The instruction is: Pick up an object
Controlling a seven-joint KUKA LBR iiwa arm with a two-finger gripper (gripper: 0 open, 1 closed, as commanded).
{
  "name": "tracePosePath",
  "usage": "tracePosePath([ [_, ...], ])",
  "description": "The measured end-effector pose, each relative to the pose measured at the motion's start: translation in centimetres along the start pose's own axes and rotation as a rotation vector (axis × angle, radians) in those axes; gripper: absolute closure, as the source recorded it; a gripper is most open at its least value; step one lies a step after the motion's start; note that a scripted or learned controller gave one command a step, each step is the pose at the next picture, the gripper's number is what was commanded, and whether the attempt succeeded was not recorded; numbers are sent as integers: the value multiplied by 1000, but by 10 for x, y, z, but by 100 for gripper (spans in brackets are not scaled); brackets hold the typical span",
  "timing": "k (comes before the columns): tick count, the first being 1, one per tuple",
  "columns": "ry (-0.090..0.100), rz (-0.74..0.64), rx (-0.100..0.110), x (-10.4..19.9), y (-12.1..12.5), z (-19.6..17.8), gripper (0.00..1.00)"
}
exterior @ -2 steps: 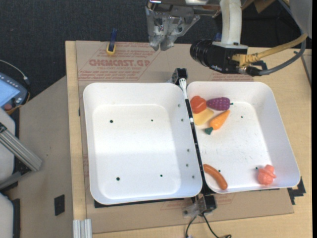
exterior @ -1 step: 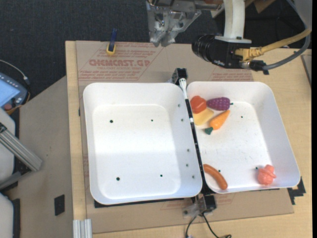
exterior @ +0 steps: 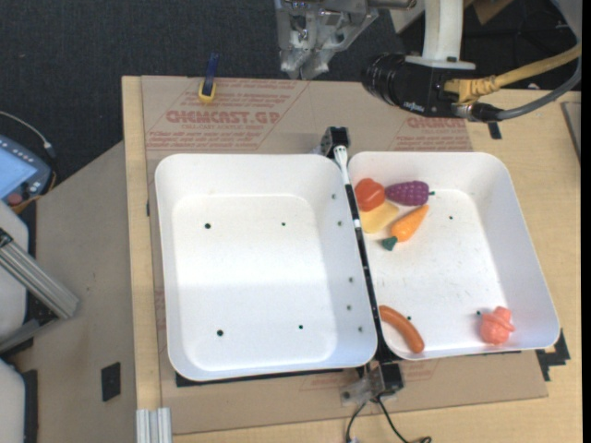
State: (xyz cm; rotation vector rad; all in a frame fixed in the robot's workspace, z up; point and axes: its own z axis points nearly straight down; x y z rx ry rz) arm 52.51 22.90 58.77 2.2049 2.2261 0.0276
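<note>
Front of the right bin: sausage (exterior: 403, 329) sitting right on the near rim of the right bin (exterior: 517, 220), close to the middle divider, with a pink toy (exterior: 496, 326) off in the near right corner (well apart from each other).
Far left corner of that bin: little pile of toy food, all touching or nearly so. Red tomato (exterior: 369, 194) up against the divider, yellow piece (exterior: 377, 218) just under it, purple grapes (exterior: 407, 192) beside the tomato, and a carrot (exterior: 407, 225) lying slanted with its green end pointing toward the camera.
Left bin (exterior: 249, 266): plain white floor with a few dark dots on it.
Bench: brown board (exterior: 231, 113) under both bins, with a yellow and blue clamp (exterior: 209, 81) at its far edge.
Gripper (exterior: 306, 58): up beyond the far edge of the board, well apart from the food, hanging over the dark floor. Jaws look slightly spread with nothing between them (it's small and a bit blurry, honestly).
Arm (exterior: 441, 17): white and grey, coming in from the top right.
</note>
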Motion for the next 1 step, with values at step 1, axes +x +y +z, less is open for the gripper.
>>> tracePosePath([
  [1,1,-1,-4,1,0,-10,100],
])
